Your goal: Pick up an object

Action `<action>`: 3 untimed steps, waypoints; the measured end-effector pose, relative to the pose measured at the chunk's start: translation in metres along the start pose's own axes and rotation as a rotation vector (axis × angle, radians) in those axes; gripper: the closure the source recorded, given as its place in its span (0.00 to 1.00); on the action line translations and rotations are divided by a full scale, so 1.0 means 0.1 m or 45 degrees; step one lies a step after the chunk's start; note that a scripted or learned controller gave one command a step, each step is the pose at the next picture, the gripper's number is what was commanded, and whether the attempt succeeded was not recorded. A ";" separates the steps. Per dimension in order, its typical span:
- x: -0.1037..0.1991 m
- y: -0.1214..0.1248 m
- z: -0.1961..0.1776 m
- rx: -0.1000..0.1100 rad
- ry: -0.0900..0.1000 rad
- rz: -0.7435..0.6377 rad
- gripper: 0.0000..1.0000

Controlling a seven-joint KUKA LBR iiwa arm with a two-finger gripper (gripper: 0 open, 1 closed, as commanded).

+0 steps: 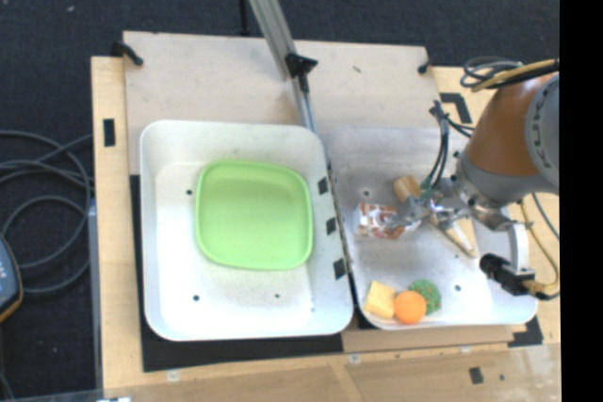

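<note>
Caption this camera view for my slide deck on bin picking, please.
KUKA arm's gripper low in the right bin beside a clear packet; green plate in the left bin.

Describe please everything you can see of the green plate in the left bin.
The green plate is a pale lime green, square with rounded corners, and looks like smooth plastic. It has a flat middle and a slightly raised rim, which reads a bit darker along the lower and right sides. It lies flat and face up on the floor of the left bin, about in its middle, turned only slightly against the bin's walls. Nothing lies on it, and it touches no other object.
</note>
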State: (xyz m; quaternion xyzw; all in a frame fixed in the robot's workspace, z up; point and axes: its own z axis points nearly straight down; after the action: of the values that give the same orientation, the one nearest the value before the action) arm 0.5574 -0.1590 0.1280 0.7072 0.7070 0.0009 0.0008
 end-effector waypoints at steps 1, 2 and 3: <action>-0.01 0.02 0.06 -0.006 -0.002 0.000 0.00; -0.01 0.03 -0.06 -0.011 -0.003 0.001 1.00; 0.08 0.03 -0.62 -0.004 -0.001 -0.001 1.00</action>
State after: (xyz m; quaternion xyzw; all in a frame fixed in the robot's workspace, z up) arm 0.5603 -0.1510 0.1898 0.7069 0.7073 0.0017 0.0023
